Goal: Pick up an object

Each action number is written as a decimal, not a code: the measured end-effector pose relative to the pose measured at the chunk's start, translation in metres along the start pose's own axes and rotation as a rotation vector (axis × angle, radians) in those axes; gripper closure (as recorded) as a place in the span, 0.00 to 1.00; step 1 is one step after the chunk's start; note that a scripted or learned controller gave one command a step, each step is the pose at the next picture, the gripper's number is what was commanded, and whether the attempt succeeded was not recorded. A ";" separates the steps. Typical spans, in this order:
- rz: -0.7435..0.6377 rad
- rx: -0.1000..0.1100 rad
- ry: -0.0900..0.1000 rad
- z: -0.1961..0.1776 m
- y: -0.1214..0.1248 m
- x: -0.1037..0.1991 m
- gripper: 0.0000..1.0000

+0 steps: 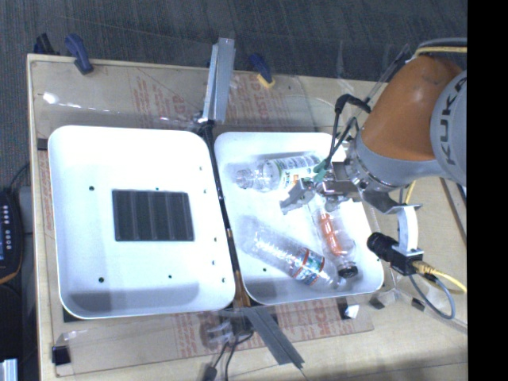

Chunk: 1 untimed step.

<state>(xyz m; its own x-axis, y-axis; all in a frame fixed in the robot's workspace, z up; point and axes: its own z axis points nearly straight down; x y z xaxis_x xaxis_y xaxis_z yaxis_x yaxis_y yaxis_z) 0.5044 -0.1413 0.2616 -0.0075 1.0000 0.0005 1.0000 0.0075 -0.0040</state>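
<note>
White plastic fills most of my camera view: two shallow bins sit side by side on the counter (48,86). I see the left bin (87,149) holding a dark ribbed rectangular panel (153,215) near its middle, and the right bin (238,153) holding three clear plastic bottles.

My arm (413,117) reaches in from the right, grey with its orange band above the wrist, and the pincer (305,191) hangs low over the upper middle of the right bin. I cannot tell from this angle whether it is apart or together; the metal parts blur into the bottles beneath, and I see nothing clearly between them.

The upper bottle (278,171), with a pale green-and-white label, lies on its side along the far part of the bin, its neck pointing left. It is just beside the pincer, on the far-left side of it, and seems to touch or pass under it; I cannot say which.

The orange-label bottle (336,236) lies nearer the right wall, running from just below the pincer toward the near right corner, with a dark cap at its lower end.

The third bottle (287,254), with a blue and red label, lies slantwise across the near half of the bin, apart from the pincer.

A black cable connector (385,250) juts beside the bin's right edge.
</note>
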 end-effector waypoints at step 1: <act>-0.125 0.000 0.000 0.097 0.006 -0.048 0.00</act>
<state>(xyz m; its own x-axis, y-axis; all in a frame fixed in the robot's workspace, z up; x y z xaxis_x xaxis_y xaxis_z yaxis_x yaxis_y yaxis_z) 0.5101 -0.1892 0.1644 -0.1324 0.9912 0.0011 0.9912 0.1324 -0.0041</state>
